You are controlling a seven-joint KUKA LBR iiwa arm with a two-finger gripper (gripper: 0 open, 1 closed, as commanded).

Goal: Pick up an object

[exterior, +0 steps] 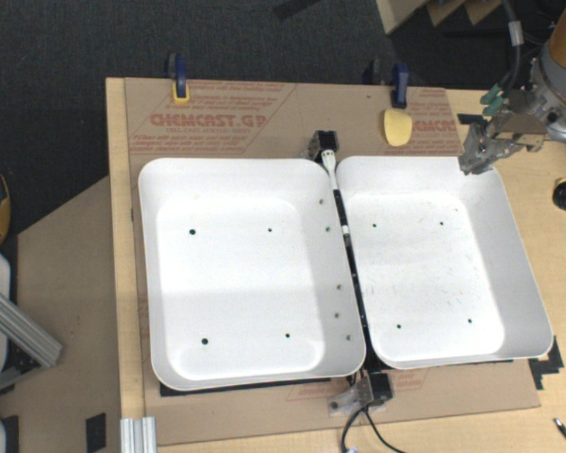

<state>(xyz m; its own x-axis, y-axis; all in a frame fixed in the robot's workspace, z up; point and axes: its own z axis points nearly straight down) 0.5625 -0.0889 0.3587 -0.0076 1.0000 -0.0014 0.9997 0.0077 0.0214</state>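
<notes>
Jaws (pixel 474 161), their state impossible to tell, hang over the far corner of the right bin (pixel 509 338), so the yellow piece (pixel 397 126) on the tabletop (pixel 123 253) beyond seems the nearest pick.

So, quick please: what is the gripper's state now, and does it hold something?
Gripper: cannot be told whether open or shut; nothing seen held. It hangs at the right bin's far right corner.

smooth white plastic bins (pixel 241 182), matt brown cardboard sheet (pixel 132 130), metal claw (pixel 474 163)
</notes>
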